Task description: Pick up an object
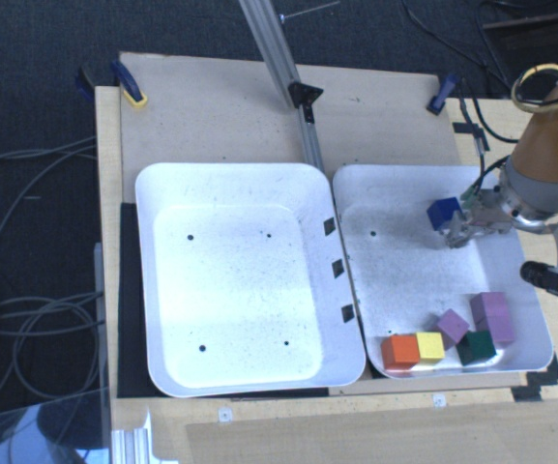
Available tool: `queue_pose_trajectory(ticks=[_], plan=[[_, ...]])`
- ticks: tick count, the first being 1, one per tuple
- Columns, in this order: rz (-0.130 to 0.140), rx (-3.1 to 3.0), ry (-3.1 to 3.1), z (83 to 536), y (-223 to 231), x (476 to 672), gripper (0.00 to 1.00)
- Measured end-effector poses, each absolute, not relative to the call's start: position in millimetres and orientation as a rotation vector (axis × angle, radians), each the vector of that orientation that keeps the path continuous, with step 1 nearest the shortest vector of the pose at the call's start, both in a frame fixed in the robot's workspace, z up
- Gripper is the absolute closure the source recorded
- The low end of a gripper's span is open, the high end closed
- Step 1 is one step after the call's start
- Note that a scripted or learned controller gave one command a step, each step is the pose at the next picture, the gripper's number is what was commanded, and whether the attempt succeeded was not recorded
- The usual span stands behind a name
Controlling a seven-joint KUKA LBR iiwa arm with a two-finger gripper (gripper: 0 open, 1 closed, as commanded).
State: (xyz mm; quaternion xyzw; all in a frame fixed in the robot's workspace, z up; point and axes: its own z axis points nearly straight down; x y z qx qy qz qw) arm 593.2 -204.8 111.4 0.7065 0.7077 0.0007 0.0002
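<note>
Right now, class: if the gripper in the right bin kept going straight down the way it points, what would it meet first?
Probably the right bin's floor. The gripper hangs beside a blue block, which seems level with its fingers rather than under them, though depth is unclear. The other blocks lie well off that line.

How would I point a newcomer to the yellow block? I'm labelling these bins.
Start at the right-hand white bin and go to its near edge, where small blocks cluster. The yellow block sits between the orange block and a purple block; it is the only yellow piece.
</note>
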Motion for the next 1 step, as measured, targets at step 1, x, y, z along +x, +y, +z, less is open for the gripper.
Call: queue_pose_trajectory(ticks=[1], plan=[[0.005,2.215,2.217,158.2,-210.1,600.2,1.00]])
